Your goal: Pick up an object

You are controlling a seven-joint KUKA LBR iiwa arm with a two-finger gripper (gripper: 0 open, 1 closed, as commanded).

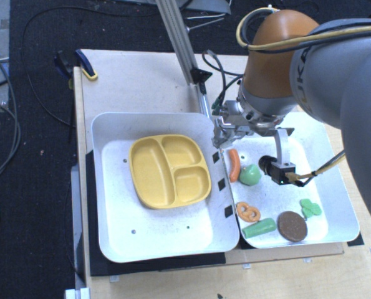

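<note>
Right bin (pixel 335 167) half hidden by arm (pixel 310 61), hand (pixel 235 136) unclear

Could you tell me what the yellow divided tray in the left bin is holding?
Nothing: the yellow divided tray lies flat in the left bin, all three compartments showing bare yellow.

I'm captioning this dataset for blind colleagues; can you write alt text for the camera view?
A grey robot arm reaches from the right, its gripper low over the right bin beside an orange hot dog, green toys, a pretzel and a brown disc. The left bin holds a yellow divided tray.
</note>
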